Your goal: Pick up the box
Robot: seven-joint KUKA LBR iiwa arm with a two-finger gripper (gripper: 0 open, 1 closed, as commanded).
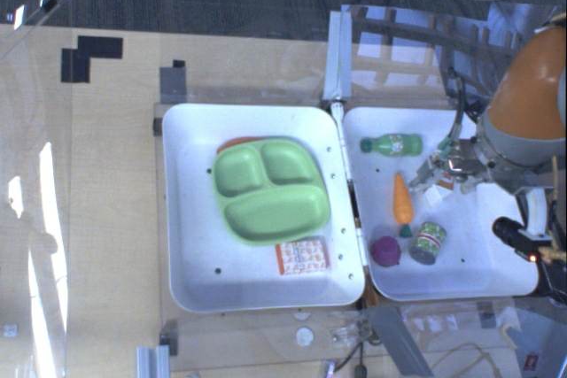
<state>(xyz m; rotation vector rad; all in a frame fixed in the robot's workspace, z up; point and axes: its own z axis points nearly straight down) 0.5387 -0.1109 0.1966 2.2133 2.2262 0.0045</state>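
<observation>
Box (303,257) untouched at six o'clock of the green divided plate (268,189); gripper (440,168) spread, holding nothing, over the right bin (461,279) — pickup not begun

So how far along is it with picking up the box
Nothing looks done yet. The box lies flat in the left bin, partly tucked under the green divided plate. The end effector is over the right bin, near the carrot and green bottle, with nothing visibly held. Still left: cross to the left bin, grasp the box and lift it.
</observation>
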